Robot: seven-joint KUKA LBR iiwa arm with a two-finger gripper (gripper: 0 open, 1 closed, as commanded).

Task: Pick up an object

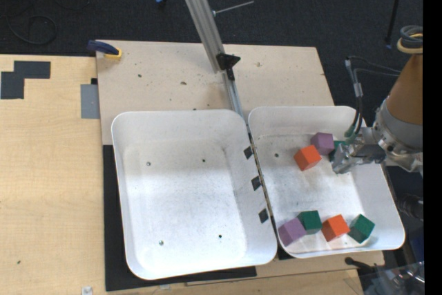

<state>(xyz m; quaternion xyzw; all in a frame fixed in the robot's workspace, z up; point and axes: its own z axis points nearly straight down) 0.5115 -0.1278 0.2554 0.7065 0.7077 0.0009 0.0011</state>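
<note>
I see the gripper [342,161] low in the right bin [290,122], just right of a purple cube [322,142] and an orange cube [307,157] that touch each other; how it is set I cannot tell. Along the bin's near wall sit a purple block [291,230], a green cube [311,220], an orange block [335,226] and a green block [362,227], crowded together. The left bin [131,148] lies beside it.

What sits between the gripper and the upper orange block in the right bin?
Nothing visible lies between them. The gripper hangs just right of the orange block, with bare bin floor in the gap. The purple block sits close above that line, touching or nearly touching the orange one.
</note>
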